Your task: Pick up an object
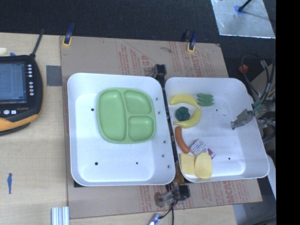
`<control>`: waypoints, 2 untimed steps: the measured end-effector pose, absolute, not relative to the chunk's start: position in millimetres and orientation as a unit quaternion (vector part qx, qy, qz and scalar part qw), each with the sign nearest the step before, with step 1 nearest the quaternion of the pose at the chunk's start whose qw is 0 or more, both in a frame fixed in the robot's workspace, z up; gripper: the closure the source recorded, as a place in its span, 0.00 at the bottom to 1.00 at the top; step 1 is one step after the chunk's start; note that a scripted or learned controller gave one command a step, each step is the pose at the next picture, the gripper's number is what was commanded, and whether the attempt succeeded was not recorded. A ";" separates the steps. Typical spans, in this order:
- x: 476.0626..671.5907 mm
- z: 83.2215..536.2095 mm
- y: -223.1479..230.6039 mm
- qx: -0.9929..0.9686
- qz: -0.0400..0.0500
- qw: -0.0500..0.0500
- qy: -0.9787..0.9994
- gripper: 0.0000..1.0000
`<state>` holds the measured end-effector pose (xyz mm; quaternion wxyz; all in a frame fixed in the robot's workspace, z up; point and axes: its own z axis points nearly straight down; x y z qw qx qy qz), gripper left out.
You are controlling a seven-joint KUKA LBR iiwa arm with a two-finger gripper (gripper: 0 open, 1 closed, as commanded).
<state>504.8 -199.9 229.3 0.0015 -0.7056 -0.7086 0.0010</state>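
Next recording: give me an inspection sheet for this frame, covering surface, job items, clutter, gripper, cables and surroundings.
Surface: cardboard sheet on a wooden bench, held by two clamps at its far edge; two white bins side by side.
Job items: right bin holds two bananas, a dark green piece, a light green piece, a sausage, a wrapper and two yellow pieces, mostly along its left side.
Clutter: left bin holds a green divided plate.
Gripper: gripper low over the right bin's right side, apart from the items; holds nothing visible.
Cables: wires at the near edge between the bins and at far right.
Surroundings: pendant at left; dark floor beyond.
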 end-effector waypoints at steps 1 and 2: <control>576.2 172.1 -178.2 -0.705 0.002 0.001 -0.709 0.00; 630.9 90.8 -130.2 -0.705 0.002 0.001 -0.709 0.00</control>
